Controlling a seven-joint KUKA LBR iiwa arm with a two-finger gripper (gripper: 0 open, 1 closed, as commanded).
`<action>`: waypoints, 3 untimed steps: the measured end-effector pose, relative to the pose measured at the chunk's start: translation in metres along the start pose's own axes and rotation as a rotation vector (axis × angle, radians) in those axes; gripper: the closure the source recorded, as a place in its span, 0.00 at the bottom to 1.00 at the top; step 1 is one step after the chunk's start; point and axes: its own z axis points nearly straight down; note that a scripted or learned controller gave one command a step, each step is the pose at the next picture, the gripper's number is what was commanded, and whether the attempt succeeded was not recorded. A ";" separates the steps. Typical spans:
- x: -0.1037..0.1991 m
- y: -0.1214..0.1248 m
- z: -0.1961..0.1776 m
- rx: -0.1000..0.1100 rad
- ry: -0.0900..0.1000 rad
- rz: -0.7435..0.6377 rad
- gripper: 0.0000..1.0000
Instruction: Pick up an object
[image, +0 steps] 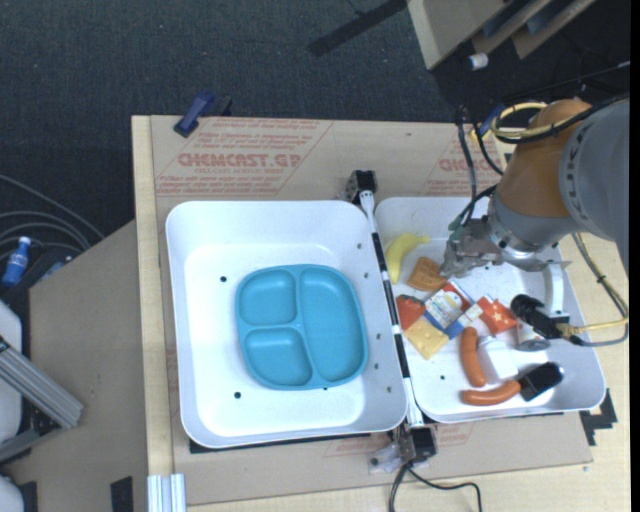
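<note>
Looked down on a cardboard-topped bench (300, 150) bearing two shallow white bins side by side; noted the grey arm (600, 170), orange-banded above the wrist, reaching in from the right over the right bin (437, 383); found the left bin (200, 250) holding a single blue divided plate (300, 327), flat near its middle and well apart from all else.

Placed the gripper (465, 248) low in the upper part of the right bin, just to the right of a tan square (425, 273); could not tell open from closed, nor make out anything held.

Counted a crowd around that square: a yellow banana-shaped piece (402, 252) to its left, close to the bin's left wall; a red, white and blue packet (450, 303) just below it; a yellow wedge (425, 340) touching the packet's lower edge; a red-orange piece (497, 315) just right of the packet.

Lower down, saw one orange sausage (472, 357) lying nearly upright in the view and a second sausage (490, 392) lying crosswise near the bottom wall, with a black item (540, 378) at its right end; lastly, a small blue clip (195, 113) at the bench's far left corner.
</note>
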 end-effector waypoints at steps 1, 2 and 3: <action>0.000 0.000 0.000 0.001 0.000 0.000 0.00; 0.018 0.056 0.014 0.039 0.000 -0.004 0.00; 0.005 -0.020 0.011 0.006 0.000 -0.001 0.00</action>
